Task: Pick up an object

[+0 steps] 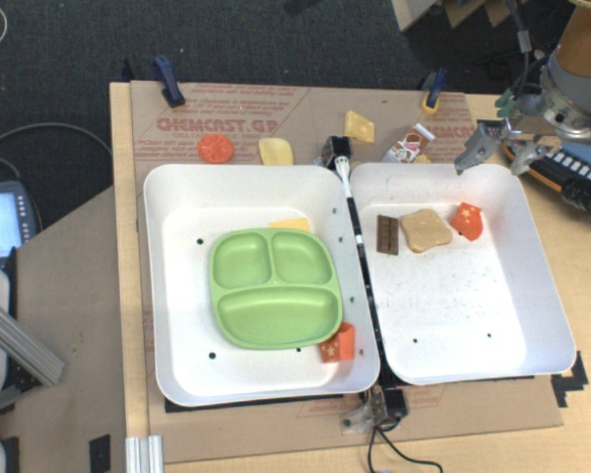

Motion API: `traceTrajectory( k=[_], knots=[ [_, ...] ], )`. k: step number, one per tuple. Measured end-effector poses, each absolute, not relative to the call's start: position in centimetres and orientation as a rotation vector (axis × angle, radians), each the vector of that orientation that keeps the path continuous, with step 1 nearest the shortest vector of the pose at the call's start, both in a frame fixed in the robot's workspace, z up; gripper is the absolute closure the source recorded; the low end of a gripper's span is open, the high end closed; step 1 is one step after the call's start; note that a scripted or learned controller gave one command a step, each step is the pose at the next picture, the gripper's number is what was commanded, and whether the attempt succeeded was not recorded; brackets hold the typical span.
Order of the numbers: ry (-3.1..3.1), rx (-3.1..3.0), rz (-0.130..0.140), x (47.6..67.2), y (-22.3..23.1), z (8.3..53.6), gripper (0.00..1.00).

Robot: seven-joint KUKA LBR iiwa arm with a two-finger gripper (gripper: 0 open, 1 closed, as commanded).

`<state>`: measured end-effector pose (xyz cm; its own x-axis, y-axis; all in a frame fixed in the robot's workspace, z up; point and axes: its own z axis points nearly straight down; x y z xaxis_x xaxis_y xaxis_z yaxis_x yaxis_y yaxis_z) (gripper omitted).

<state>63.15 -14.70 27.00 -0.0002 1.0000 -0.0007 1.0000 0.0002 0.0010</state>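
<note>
Underneath, brown cardboard (276, 106) bears both white bins (177, 363) over dark carpet (177, 18).

The arm (571, 77) is being seen at the upper right of the frame, its orange band uppermost. The hand (492, 146) is being held low, pointing leftward.

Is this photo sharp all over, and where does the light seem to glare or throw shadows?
Camera view: bright glare washes out both white bins; the green plate and toast look fairly sharp with soft, faint shadows; the gripper at the right edge is small and somewhat blurred; the floor behind is dim.
</note>
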Motion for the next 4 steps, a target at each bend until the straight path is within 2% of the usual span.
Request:
traceTrajectory(
  k=[1,2,3,4],
  knots=[
    [2.221,2.234,-0.011,60.1,-20.4,15.9,0.0],
    [2.214,2.21,0.014,65.2,-17.4,10.2,0.0],
    [2.218,2.222,0.0,62.9,-20.3,8.7,0.0],
    [2.222,2.217,0.003,65.7,-21.0,8.6,0.0]
  ],
)
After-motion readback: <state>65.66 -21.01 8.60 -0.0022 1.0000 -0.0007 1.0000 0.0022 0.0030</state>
